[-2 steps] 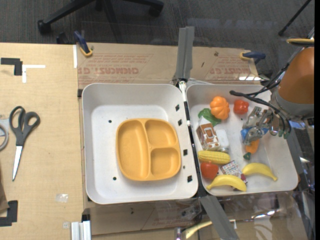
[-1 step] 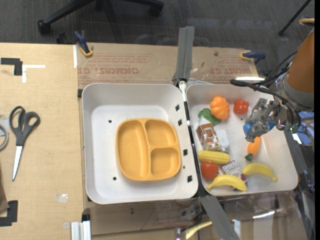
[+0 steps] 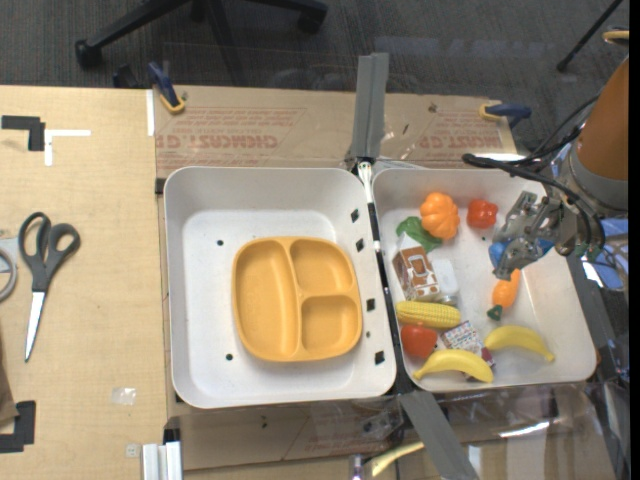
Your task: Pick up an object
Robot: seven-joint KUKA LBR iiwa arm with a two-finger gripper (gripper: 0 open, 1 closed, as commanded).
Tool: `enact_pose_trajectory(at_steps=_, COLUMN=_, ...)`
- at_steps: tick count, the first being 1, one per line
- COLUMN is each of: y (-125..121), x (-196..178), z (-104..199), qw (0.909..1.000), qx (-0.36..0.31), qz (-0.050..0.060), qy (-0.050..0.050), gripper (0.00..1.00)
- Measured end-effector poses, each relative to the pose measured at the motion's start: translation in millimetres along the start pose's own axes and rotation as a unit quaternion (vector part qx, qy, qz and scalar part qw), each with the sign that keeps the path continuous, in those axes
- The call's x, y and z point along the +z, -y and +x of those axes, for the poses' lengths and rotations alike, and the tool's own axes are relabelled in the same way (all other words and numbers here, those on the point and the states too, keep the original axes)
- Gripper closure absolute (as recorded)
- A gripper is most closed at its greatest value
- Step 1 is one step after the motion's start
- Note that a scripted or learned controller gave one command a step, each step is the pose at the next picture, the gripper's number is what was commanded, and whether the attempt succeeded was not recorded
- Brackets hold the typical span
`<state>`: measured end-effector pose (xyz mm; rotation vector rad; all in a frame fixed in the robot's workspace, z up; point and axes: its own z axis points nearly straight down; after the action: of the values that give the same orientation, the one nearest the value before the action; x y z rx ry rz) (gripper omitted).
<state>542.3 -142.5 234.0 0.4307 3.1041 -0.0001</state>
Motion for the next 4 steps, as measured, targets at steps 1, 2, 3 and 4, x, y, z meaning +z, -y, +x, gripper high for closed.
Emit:
enact_pose_trajectory(at_steps=1, y=51, x=142, z=53, qw=0.9761, qx=-0.217, qz=0.000, qy=-0.003, gripper=1.00)
enact_pose_trajectory(at_steps=2, y=-9, x=142, z=42, qw=0.9986, qx=0.054, qz=0.001, qy=-0.003, gripper=1.00)
enact_pose_trajectory(at_steps=3, y=46, x=36, z=11, qw=0.9979, qx=-0.064, qz=0.000, qy=-0.002, gripper=1.00)
enact_pose_trajectory(at_steps=4, y=-17, x=142, z=-13, qw=0.9875, qx=0.158, qz=0.001, qy=-0.002, gripper=1.00)
